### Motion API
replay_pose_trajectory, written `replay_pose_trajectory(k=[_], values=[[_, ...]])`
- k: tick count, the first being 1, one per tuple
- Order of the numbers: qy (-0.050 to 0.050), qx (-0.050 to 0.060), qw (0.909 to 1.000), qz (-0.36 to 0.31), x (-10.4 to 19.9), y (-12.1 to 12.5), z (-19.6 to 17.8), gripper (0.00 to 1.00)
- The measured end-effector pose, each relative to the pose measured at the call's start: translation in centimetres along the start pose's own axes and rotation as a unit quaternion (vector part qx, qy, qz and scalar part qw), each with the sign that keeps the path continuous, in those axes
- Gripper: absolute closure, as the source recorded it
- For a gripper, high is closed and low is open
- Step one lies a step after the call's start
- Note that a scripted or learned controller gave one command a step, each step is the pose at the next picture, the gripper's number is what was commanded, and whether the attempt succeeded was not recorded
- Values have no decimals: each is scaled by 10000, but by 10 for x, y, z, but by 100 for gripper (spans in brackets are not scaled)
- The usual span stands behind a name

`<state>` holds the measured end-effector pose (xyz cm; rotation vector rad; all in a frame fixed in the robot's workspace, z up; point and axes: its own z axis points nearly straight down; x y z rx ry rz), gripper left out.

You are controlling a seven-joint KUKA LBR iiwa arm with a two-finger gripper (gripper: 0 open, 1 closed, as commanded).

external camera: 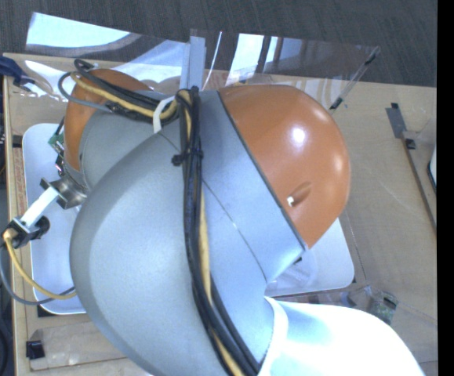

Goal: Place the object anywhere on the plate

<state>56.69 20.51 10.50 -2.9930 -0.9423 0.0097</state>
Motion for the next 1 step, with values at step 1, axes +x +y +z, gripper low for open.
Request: replay_pose_trajectory(k=[1], values=[[3,-3,9904,-1386,38,32,-39,0]])
